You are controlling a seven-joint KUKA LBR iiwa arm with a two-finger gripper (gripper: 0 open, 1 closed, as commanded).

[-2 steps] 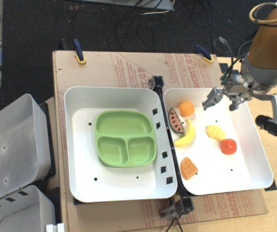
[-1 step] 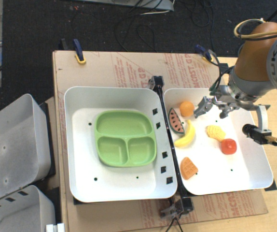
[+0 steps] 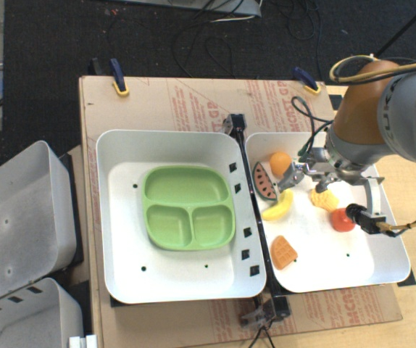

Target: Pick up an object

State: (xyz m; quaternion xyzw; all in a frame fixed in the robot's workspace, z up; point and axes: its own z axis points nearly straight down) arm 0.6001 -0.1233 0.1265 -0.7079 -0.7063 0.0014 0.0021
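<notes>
My gripper (image 3: 306, 182) hangs over the right bin (image 3: 382, 267), near its back middle, and its fingers stand apart with nothing between them. One fingertip (image 3: 290, 178) is just above a yellow banana (image 3: 279, 207) and beside an orange ball (image 3: 280, 162). The other fingertip is close to a yellow chunk (image 3: 326, 199). A watermelon slice (image 3: 264, 181) lies against the bin's left wall. A red tomato (image 3: 343, 220) sits right of the yellow chunk. An orange waffle-like piece (image 3: 283, 252) lies nearer the front.
The left bin (image 3: 121, 267) holds a green three-part tray (image 3: 190, 207). The arm with its orange band (image 3: 360, 114) covers the right bin's back right corner. A black cable (image 3: 382, 228) runs past the tomato. White containers (image 3: 19, 216) stand off the bench's left.
</notes>
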